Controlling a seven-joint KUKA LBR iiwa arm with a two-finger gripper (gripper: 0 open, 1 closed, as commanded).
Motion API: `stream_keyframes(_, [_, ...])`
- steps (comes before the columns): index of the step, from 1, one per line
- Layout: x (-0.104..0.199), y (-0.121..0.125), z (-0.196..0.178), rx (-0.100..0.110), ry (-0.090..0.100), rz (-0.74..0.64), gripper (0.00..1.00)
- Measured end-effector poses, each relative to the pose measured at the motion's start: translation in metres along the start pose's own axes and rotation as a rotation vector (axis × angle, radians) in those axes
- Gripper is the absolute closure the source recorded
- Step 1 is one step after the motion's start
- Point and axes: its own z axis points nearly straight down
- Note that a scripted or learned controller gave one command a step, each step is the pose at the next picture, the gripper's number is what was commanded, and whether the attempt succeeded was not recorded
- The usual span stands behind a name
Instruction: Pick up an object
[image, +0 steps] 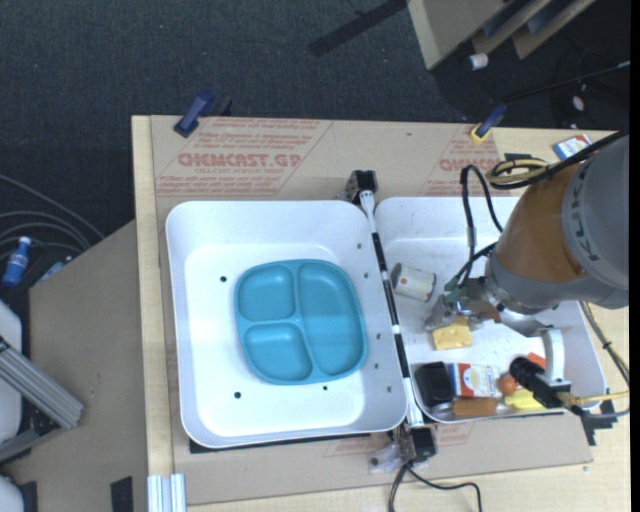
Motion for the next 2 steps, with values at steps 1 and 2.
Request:
stream_keyframes(1, [0.081,-0.024,-0.091,0.001,0.001,-0.001,1.00])
stream_keyframes(2, [0.102,-0.044,-0.146,0.001,0.000,-0.001,1.00])
